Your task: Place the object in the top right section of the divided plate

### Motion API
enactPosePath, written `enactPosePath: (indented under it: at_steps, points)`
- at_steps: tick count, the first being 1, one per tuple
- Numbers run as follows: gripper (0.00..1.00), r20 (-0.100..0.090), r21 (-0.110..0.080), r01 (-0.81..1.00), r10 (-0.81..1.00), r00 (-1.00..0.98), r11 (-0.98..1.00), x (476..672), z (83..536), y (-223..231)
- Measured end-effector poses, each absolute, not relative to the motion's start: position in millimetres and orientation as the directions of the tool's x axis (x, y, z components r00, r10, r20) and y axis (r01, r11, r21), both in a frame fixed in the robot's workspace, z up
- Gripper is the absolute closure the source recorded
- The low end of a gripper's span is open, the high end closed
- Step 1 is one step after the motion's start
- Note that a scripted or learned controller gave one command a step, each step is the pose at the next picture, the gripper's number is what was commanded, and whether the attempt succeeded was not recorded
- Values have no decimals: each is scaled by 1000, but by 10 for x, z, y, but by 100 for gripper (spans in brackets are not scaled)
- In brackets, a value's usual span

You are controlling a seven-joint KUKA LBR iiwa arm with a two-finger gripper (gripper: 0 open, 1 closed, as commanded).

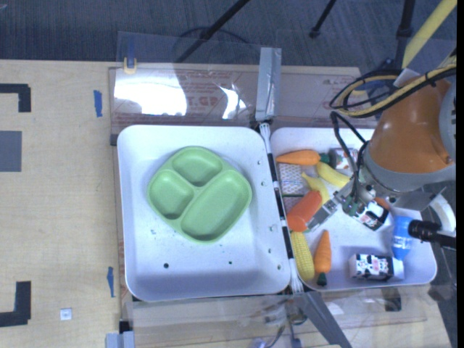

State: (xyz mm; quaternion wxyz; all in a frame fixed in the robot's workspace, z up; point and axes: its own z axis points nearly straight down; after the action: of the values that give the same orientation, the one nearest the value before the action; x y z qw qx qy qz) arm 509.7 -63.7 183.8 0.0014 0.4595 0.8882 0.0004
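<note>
Pale wood bench [58, 194], bearing two shallow white bins side by side. Left bin [145, 267]: a green divided plate [199, 193] lying near its middle, all three sections bare, the top right section among them, so nothing delivered yet. Right bin [413, 274]: the grey arm with its orange band [409, 133] reaching in from the right, the tool [328, 209] low over a heap of toy food near the dividing wall. Heap, roughly by size: a corn cob [302, 256] along the wall, a reddish-orange piece [304, 207] right at the tool's tip, a carrot [299, 157] at the top, another carrot [322, 252] lower down, yellow pieces [326, 174] between. To the right, a blue-capped bottle [401, 238] and a small black-and-white carton [375, 266]. Which item counts as the object: probably the reddish-orange piece, judging by the tool's position. Tool spread or pinched: cannot tell, too small and cluttered. Nothing plainly lifted. Whole job left, seemingly: grasp, carry across the wall, release over the top right section.
</note>
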Motion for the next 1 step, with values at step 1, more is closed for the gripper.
enactPosePath:
  at_steps: [1]
  points:
    - [0,-6,2,557,557,-830,830,5805,1725,-1430]
